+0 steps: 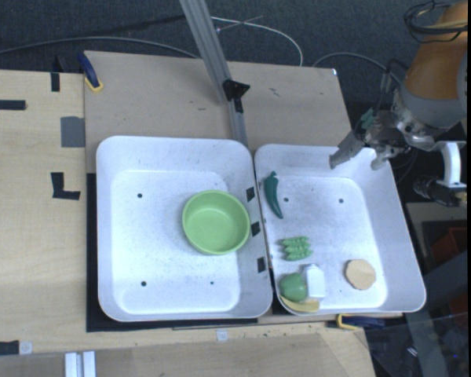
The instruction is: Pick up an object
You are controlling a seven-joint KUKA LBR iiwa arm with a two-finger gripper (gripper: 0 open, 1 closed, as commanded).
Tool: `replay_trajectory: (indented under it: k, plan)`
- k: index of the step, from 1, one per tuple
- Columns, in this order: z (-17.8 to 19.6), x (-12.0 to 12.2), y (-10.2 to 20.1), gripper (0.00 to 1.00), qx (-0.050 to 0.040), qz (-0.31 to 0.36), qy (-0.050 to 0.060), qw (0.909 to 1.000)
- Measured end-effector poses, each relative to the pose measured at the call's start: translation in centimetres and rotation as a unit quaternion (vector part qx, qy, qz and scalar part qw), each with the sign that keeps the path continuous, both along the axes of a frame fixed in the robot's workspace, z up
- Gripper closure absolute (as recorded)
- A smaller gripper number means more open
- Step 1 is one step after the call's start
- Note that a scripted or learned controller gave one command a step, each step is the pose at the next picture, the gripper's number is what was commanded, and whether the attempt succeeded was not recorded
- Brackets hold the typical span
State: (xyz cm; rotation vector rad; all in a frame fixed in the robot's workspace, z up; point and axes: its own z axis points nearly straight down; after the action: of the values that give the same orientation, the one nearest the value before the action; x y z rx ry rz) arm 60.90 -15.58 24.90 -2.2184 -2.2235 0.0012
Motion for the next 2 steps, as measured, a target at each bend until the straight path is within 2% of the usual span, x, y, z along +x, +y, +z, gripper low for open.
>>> replay_trajectory:
  k: [1, 2]
  plan:
    - [0.0, 0.0, 0.0, 0.00, 0.0000, 0.000, 0.000, 1.0000]
    - [-5.2, -1.1, 0.3, 0.00, 0.0001, -0.001, 0.003, 1.0000]
